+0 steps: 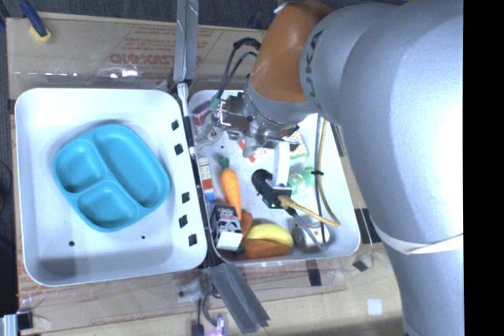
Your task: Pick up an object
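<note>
My gripper (239, 131) hangs over the back part of the right bin (346, 228), under the orange wrist band. An orange carrot (230, 189) lies just in front of it, pointing toward the bin's near side. Further forward lie a yellow banana (270, 232), a brown rounded item (264, 249) and a small black-and-white box (226, 222). A green item (298, 182) sits to the right of the carrot, and a grey metallic piece (308, 237) lies beside the banana. The arm hides the bin's back right part.
The left bin (31, 248) holds a blue divided plate (111, 175). A slim red-and-white packet (205, 172) lies along the right bin's left wall. A grey bar (186, 39) stands up between the bins at the back.
</note>
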Robot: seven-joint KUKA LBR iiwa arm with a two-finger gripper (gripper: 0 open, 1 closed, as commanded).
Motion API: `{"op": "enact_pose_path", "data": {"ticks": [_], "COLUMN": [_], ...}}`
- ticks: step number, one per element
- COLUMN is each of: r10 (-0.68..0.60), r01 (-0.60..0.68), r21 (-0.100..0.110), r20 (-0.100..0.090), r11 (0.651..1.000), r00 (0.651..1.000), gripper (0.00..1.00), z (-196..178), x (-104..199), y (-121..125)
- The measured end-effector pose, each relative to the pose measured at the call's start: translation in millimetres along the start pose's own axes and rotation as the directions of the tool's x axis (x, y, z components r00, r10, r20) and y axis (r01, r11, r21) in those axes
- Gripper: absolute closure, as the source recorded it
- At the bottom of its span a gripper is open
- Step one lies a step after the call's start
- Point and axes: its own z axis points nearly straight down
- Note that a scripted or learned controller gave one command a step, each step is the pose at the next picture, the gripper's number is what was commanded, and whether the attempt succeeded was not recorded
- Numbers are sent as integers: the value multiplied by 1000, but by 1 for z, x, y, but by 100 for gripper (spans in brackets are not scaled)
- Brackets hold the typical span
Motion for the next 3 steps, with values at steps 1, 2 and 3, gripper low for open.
{"op": "enact_pose_path", "data": {"ticks": [1, 2, 3], "r10": [35, -81, -253], "r01": [-35, 81, 253], "r21": [3, 4, 0], "r20": [0, -1, -2], "r11": [999, 997, 967], "r00": [999, 997, 967], "gripper": [0, 0, 0], "z": [3, 63, 102], "x": [-27, -92, -92], "y": [-54, -32, -55]}}
